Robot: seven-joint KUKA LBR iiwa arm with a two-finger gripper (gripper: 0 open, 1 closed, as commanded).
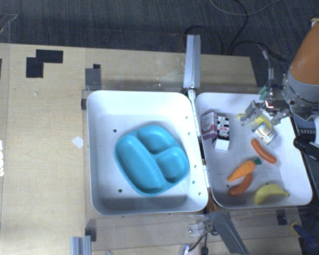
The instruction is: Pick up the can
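The gripper (pixel 260 113) sits over the far right part of the right bin (pixel 303 198), its grey fingers (pixel 249 113) spread open and reaching left from the wrist. The can (pixel 265 132), a small white and yellow cylinder lying tilted, rests on the bin floor just on the near side of the fingertips, partly under them; whether metal touches it cannot be told, and it is not seen clamped between the fingers.

Count, right bin: one can; one small box (pixel 221 133) with a dark printed face, beside one grey-purple packet (pixel 208 124) at the bin's left wall; one red sausage (pixel 263 151) just near of the can; one orange carrot (pixel 241 170) overlapping one brown-red piece (pixel 241 186); one yellow banana (pixel 269 193) at the near edge.

Count, left bin (pixel 101 142): one blue divided plate (pixel 151 158), three compartments, lying flat at centre.

Two bins in all, side by side, separated by a metal rail (pixel 192 62) at the far edge.
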